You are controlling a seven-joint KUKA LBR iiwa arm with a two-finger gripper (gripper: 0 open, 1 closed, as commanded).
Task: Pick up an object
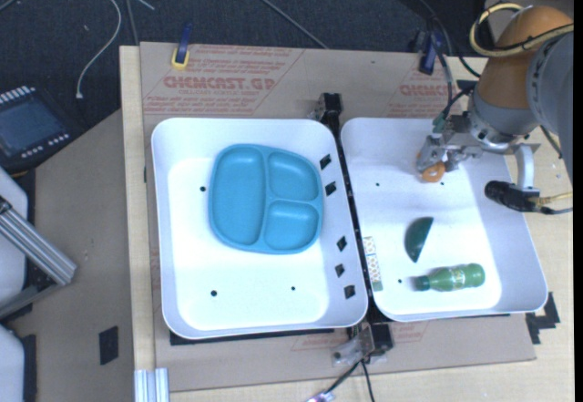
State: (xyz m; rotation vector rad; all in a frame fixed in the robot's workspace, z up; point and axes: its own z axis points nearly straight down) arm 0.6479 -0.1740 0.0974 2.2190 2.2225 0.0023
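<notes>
White bins sat side by side on brown printed cardboard. The left bin held one blue divided plate, three compartments, lying flat in the upper middle, with bare floor around it. Small black tabs ran down that bin's right wall, next to the seam between the bins.

The right bin held three loose items. A small orange piece lay in the upper part, directly under the gripper and touching or nearly touching its tip; contact not clear. A dark green piece, leaf-like, lay near the bin's middle, well apart from the gripper. A green bottle lay on its side near the lower edge, just below the dark green piece, cap end pointing left.

The arm came in from the right over the right bin's upper corner, orange band above the grey wrist. The gripper was low over the bin floor at the orange piece. Gripper state: could not tell whether it was apart, together or clamped on the orange piece; too small and partly hidden by the wrist.

A blue clip sat on the cardboard's top left edge. Loose cables lay on the dark floor beyond.
</notes>
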